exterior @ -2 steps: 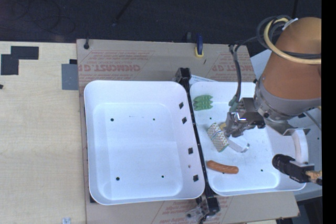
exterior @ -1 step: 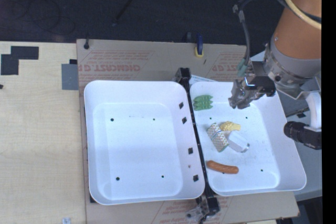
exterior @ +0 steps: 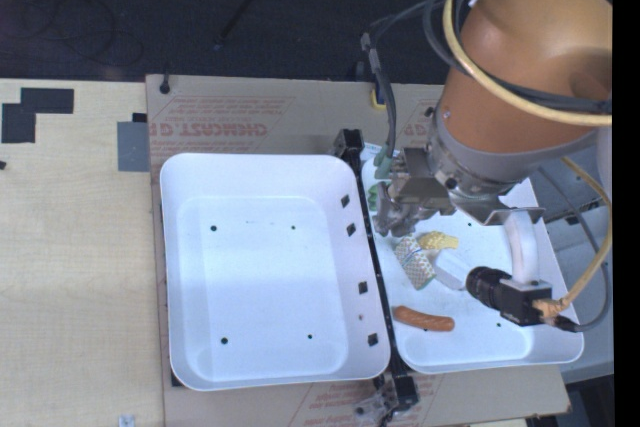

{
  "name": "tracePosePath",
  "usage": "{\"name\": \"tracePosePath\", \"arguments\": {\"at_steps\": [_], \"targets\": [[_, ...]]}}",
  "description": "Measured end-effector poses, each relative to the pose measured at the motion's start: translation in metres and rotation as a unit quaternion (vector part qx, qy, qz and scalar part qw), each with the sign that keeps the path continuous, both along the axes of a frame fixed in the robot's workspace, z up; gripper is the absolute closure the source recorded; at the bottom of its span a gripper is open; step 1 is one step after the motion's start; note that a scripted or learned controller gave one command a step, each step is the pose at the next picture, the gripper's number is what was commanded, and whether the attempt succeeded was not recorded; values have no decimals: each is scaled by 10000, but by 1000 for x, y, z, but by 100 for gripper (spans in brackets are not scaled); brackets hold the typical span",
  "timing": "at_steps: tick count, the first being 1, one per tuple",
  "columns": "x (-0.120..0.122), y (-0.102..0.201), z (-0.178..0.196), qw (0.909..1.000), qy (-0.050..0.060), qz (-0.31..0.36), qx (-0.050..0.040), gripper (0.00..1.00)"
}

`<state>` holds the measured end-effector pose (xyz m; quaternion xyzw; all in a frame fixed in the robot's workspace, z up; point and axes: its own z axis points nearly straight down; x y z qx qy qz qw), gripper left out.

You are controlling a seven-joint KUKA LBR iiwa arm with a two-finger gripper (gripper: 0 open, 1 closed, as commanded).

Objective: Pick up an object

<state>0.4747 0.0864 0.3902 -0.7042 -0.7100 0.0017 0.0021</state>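
Note:
The arm's gripper (exterior: 396,215) hangs low over the left part of the right bin (exterior: 470,355), under the big orange wrist. Its fingers are dark and merge with the objects below. Just beneath it lies a patterned white-and-grey cylinder (exterior: 414,263), tilted. A yellow crumpled item (exterior: 437,241) rests right of the gripper. An orange sausage-shaped object (exterior: 424,320) lies near the bin's front. A white piece (exterior: 449,269) sits beside the cylinder, and a green bit (exterior: 378,185) peeks out at the bin's left wall.
The left bin (exterior: 180,215) shows bare white floor with small dark dots. A black cylindrical fitting (exterior: 505,293) with cables sits over the right bin's front right. A black clip strip (exterior: 365,255) joins the bins.

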Motion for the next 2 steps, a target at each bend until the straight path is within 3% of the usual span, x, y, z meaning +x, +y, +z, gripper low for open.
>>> {"name": "tracePosePath", "arguments": {"at_steps": [2], "targets": [[15,70,110,10000,-43,-18,5,100]]}}
